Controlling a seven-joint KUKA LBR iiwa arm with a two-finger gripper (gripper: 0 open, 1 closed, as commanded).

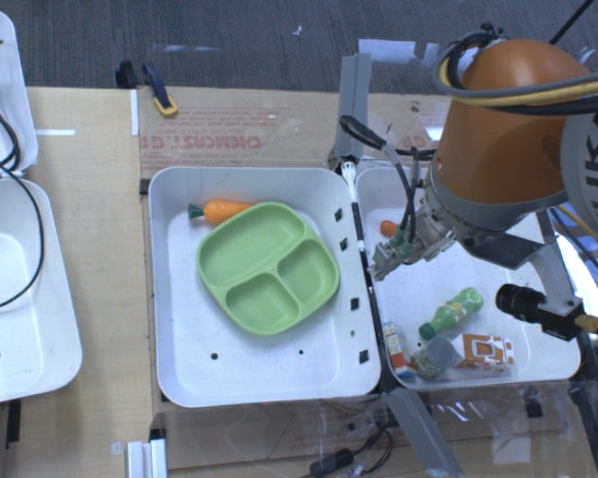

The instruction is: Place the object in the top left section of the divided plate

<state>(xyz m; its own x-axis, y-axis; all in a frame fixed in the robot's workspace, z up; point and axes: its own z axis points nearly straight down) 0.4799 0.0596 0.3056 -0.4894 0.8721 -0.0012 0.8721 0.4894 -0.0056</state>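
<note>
Green divided plate (269,267) sat near the middle of the left white bin (179,366), tilted diagonally, three sections, all bare. Open bin floor lay below and left of the plate; its right corner came close to the wall shared with the right white bin (548,361). One toy carrot (219,210), orange with a green tip, lay on the bin floor touching the plate's upper left rim, outside the plate, near the bin's top wall.

Hand (391,257) hung just right of the plate, over the right bin's left edge beside the shared wall; can't tell how the hand was set, too dark and small. The arm's orange band (508,118) covered that bin's upper part.

Right of the plate in the right bin: one small orange piece (388,228) just above the hand, one green bottle (452,312), one orange-and-white box (483,351), one grey item (434,355) and one small red-and-white packet (393,345), clustered toward the bottom wall. Middle of that bin's floor was open.

Tabletop (90,127) left of the plate carried one more white tub (20,297) with black cables (10,118).
</note>
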